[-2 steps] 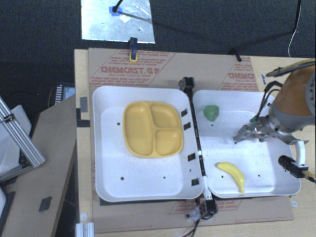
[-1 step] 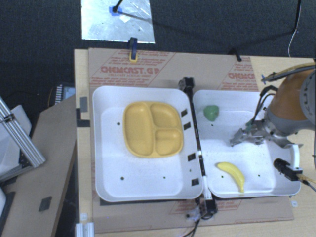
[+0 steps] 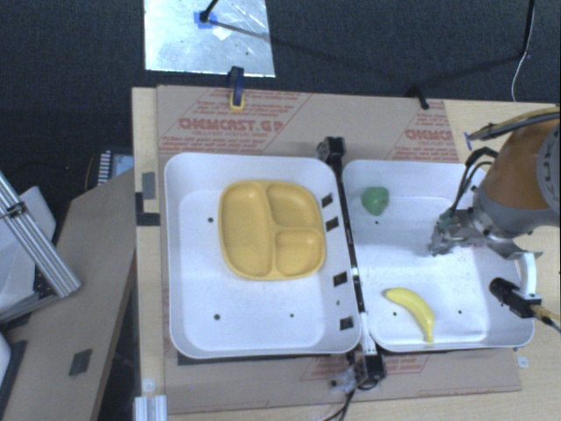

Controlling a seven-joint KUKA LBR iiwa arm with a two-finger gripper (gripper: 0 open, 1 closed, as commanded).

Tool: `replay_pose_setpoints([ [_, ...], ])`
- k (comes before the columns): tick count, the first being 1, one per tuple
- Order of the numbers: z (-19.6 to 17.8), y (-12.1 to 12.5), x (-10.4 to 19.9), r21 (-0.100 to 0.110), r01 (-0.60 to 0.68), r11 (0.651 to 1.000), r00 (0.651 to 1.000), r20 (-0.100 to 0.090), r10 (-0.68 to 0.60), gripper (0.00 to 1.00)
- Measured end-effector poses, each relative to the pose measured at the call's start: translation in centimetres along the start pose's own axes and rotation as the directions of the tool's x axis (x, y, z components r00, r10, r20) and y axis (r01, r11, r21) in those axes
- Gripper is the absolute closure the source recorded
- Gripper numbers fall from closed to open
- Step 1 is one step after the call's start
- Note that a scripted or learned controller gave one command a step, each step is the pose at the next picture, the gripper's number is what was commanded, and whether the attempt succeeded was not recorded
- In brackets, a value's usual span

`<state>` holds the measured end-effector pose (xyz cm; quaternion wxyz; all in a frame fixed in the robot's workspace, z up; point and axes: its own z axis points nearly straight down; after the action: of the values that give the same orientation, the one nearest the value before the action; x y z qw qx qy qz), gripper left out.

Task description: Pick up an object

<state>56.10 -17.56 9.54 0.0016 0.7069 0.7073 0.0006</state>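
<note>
Dark carpet surrounds the tabletop, which is covered by a sheet of cardboard printed in red and carries two shallow white bins side by side. On the left bin's floor lies a yellow divided plate with three compartments, set flat near the middle. Over in the right bin a small green object rests near the far-left corner, and a banana lies toward the near edge — the two are well apart.

Reaching in from the right, the grey arm with its orange band places the claw low over the right bin's floor, between the green object and the banana but touching neither. Whether the claw is open or closed I cannot tell — it is too small and blurred.
</note>
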Motion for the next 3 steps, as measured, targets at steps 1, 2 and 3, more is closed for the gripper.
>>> replay_pose_setpoints([
  [1,-4.7,-0.6,-0.2,-0.002,-0.002,1.0,1.0,0.0,0.002,1.0],
  [2,-10.9,-0.1,-0.9,-0.005,0.003,1.0,1.0,0.002,-0.003,1.0],
  [3,-16.6,-0.9,-0.8,-0.005,0.004,1.0,1.0,0.001,-0.004,1.0],
])
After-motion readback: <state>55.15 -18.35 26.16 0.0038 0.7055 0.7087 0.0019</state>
